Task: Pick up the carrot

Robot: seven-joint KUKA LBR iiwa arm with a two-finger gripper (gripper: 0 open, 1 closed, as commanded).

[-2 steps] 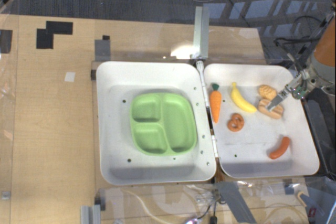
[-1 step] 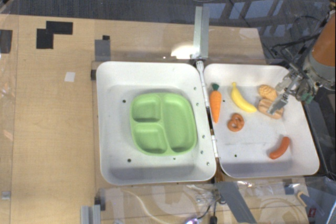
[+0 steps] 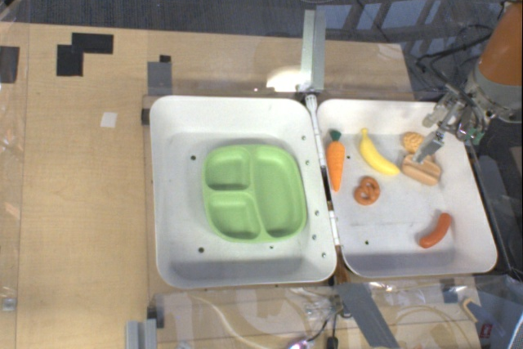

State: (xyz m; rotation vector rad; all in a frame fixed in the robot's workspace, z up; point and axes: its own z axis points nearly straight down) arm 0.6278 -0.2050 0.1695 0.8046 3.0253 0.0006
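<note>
— Two white bins (image 3: 163,176) sit on that tabletop (image 3: 73,200). Where's the carrot (image 3: 335,160)?
— Right bin's left wall, beside the banana (image 3: 377,155). Pincer (image 3: 431,145) hovers over a cookie (image 3: 413,141); its spread, can't tell.

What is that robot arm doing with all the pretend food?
The robot arm is meant to pick up the carrot, but it hasn't got it yet. Its gripper is over the far right side of the right bin, by a small round tan food piece and a tan block. The carrot lies untouched by the bin's left edge, next to a banana, with a pretzel and a sausage nearby. The left bin holds a green divided plate.
</note>
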